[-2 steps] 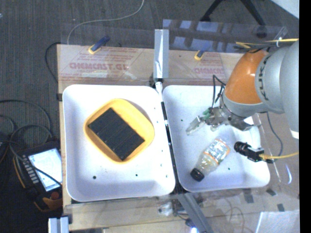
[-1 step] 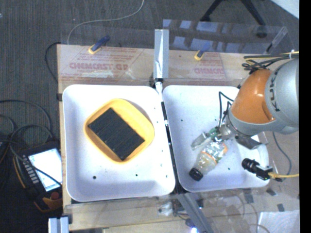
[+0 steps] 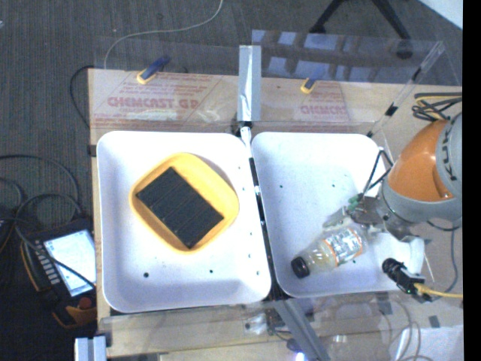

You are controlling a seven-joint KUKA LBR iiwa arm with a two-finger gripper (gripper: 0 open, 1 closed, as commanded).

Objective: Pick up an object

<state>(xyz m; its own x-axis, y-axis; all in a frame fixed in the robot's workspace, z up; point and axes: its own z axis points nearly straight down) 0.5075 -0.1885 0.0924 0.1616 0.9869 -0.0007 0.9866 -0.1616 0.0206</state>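
A clear plastic bottle (image 3: 333, 251) with a dark cap lies on its side in the right bin (image 3: 308, 171), near that bin's front edge, cap pointing front-left. My gripper (image 3: 359, 210) hangs low over the right bin's right side, just behind the bottle's base end. The orange band of the arm (image 3: 421, 168) rises above it at the right. I see nothing lifted off the bin floor. In the left bin (image 3: 120, 269) rests a yellow dish (image 3: 150, 183) with a black rectangular slab (image 3: 180, 207) lying in it.
A metal divider (image 3: 249, 89) stands behind the seam between the bins. Clear plastic sheets with clips lie on the bench at the back. Cables and a small black connector (image 3: 397, 271) trail at the front right. A tablet device (image 3: 64, 258) sits on the floor left of the bench.
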